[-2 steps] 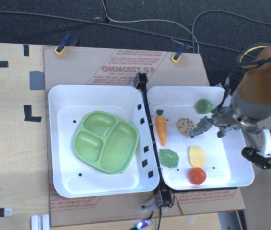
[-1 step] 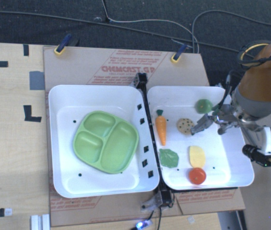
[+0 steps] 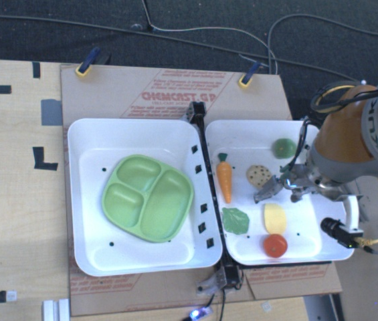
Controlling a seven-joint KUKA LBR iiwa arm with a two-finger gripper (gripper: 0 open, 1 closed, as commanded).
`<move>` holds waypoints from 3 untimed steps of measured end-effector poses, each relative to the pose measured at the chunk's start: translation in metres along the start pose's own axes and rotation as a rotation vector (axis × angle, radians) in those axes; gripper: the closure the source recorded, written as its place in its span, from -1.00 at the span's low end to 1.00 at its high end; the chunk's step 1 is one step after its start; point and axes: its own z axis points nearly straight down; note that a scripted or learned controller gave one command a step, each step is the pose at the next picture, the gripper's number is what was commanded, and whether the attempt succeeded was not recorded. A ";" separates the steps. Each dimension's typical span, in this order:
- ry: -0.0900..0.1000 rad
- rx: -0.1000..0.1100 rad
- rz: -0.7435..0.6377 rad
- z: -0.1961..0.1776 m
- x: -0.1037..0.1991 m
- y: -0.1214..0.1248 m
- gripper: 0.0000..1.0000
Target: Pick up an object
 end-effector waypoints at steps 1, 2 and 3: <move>-0.002 -0.004 -0.001 0.053 0.001 0.000 -1.00; -0.002 -0.006 -0.001 0.040 0.001 0.000 1.00; -0.002 -0.010 0.000 -0.018 -0.002 -0.008 1.00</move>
